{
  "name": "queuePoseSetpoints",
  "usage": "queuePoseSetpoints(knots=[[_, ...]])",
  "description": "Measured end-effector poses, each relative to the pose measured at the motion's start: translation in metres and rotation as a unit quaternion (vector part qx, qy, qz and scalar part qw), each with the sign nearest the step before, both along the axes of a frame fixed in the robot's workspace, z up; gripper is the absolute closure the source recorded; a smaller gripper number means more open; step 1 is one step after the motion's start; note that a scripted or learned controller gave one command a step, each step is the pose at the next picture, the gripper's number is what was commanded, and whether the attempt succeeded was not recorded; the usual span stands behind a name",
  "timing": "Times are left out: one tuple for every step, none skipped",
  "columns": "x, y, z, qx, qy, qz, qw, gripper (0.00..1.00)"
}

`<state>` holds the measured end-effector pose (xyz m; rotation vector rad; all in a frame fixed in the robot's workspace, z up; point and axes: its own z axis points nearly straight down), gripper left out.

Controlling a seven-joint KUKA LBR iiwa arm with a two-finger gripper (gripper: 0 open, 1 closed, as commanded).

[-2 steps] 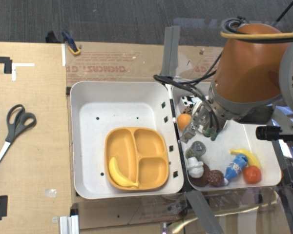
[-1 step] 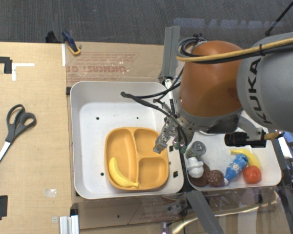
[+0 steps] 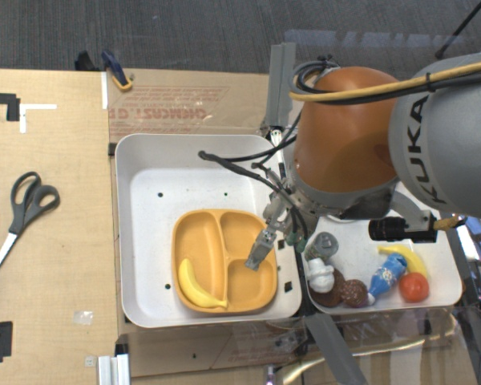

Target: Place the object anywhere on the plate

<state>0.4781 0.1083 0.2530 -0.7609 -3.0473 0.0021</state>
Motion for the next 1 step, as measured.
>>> queuePoseSetpoints(knots=[[0.0006,0.0303,0.0640,0.0002,-0.001,0.053,0.9986,0.00]])
